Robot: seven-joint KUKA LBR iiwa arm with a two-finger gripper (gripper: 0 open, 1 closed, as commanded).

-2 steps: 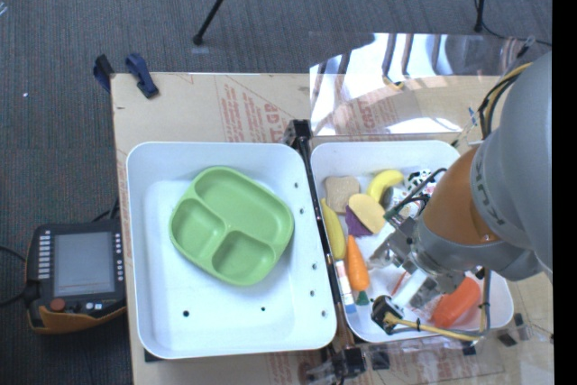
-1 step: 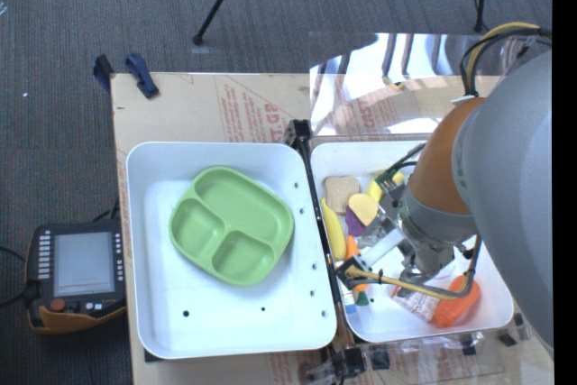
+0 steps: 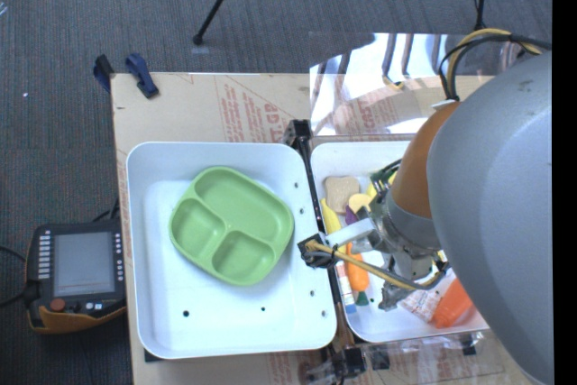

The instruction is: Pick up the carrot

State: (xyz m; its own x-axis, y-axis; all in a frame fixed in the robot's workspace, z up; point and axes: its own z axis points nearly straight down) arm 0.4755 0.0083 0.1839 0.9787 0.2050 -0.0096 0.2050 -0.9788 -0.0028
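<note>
From the camera view, you have two white bins on the bench: the left bin [image 3: 144, 284] holds one green tray [image 3: 232, 225], and the carrot [image 3: 359, 272] lies at the right bin's [image 3: 410, 331] left edge. The jaws [image 3: 383, 275] hover just beside it; whether they're parted, you cannot tell. You're at the approach; next, centre over the carrot.

I see a green plate [image 3: 233, 225] with three compartments lying in my left bin [image 3: 144, 284]. My right bin [image 3: 397, 331] holds a beige piece [image 3: 341, 190] and yellow bits [image 3: 359, 201] close together. My pendant [image 3: 77, 270] lies on the floor, left of the bench [image 3: 216, 104]. Blue clamps [image 3: 140, 75] grip the bench's far-left corner.
</note>
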